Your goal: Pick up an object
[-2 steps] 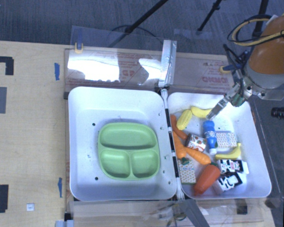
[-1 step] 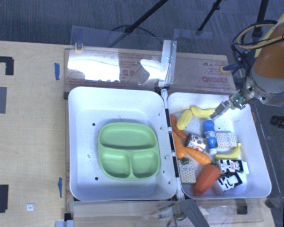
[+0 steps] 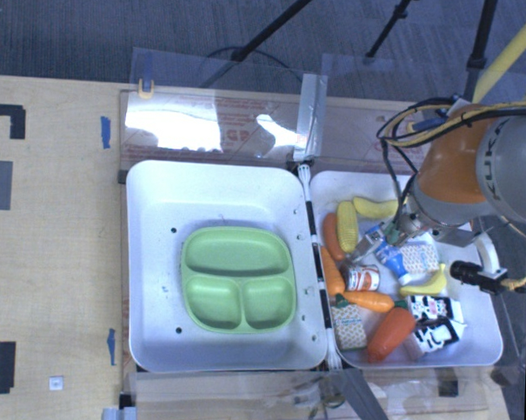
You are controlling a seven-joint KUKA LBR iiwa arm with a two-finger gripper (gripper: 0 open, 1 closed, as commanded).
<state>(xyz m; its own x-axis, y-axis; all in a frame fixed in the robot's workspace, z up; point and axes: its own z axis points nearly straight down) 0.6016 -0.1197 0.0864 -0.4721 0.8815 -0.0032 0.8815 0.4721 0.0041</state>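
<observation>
One gripper (image 3: 385, 238) low over right bin (image 3: 488, 341) clutter | finger state: cannot tell | nearest: blue-white packet (image 3: 404, 259) just below-right, long axis diagonal | red can (image 3: 362, 278) below-left.

On the table (image 3: 43, 265) two bins sit side by side: the left bin (image 3: 150, 200) holds a divided tray (image 3: 238, 278), while the right bin (image 3: 483, 345) holds a heap of toy food (image 3: 373, 270), with the gripper (image 3: 400, 230) above it.
</observation>
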